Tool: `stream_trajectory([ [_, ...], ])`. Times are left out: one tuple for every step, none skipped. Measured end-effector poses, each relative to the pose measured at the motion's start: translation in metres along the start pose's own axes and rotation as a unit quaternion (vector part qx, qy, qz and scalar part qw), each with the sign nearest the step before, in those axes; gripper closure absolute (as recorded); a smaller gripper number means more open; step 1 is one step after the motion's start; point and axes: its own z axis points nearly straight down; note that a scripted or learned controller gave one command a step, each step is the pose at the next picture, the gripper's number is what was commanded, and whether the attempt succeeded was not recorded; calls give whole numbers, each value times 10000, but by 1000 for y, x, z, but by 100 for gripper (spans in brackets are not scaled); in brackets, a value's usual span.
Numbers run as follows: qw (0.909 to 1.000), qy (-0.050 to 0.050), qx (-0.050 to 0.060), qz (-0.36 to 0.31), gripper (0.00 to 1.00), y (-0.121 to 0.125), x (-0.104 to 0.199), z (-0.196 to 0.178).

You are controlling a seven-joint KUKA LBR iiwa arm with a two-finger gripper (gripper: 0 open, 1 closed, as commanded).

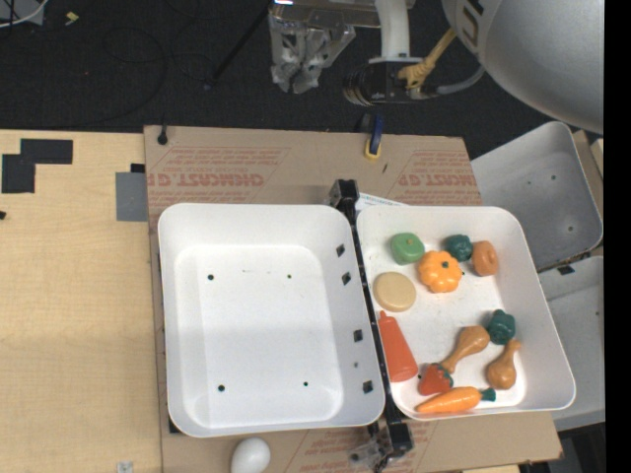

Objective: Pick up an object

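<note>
My gripper [302, 65] hangs high over the dark floor behind the bench, well away from both bins, with nothing seen in it. The right bin [545, 315] holds several toy foods: a green round piece [405, 247], an orange pumpkin [440, 271], a dark teal piece [456, 247], a small orange piece [484, 258], a tan disc [394, 291], a red-orange wedge [396, 349], two brown drumsticks [465, 345] [504, 367], a carrot [452, 400], a red strawberry [431, 378] and a second teal piece [501, 324].
The left bin [251, 313] sits beside the right one, with a black hinge strip [357, 304] between them. A white egg [250, 455] lies on the cardboard in front of the left bin. A grey panel [547, 180] stands at the right.
</note>
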Motion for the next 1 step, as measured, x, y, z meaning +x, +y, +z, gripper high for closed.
stream_trajectory([
  [10000,-12,59,-16,100,1,26,-14],
])
